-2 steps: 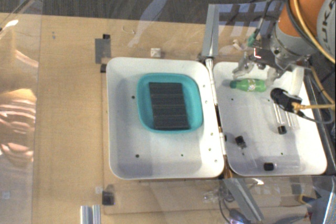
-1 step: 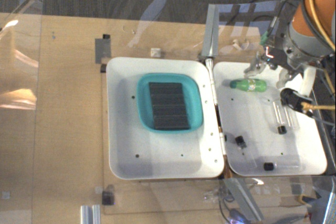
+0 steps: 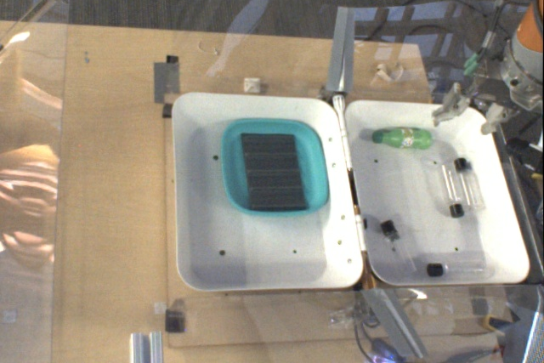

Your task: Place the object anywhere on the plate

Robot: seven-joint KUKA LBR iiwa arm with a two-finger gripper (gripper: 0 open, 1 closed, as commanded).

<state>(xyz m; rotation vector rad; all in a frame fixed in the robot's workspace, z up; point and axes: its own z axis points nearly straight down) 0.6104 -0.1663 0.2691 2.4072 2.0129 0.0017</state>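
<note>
Robot arm at the right bin's (image 3: 510,263) far right corner, its gripper (image 3: 469,110) hanging with fingers spread apart, holding nothing.

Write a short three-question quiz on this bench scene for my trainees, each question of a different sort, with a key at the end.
1. True or false: the green bottle already rests on the teal plate.
2. Multiple choice: which bin holds the teal plate? A) the left bin B) the right bin C) neither, it sits on the bench.
3. Short answer: where is the hand relative to the right bin?

Key
1. False: the bottle lies on its side near the far edge of the right bin.
2. A.
3. Above the bin's far right corner, to the right of the bottle, with nothing between its fingers.
</note>
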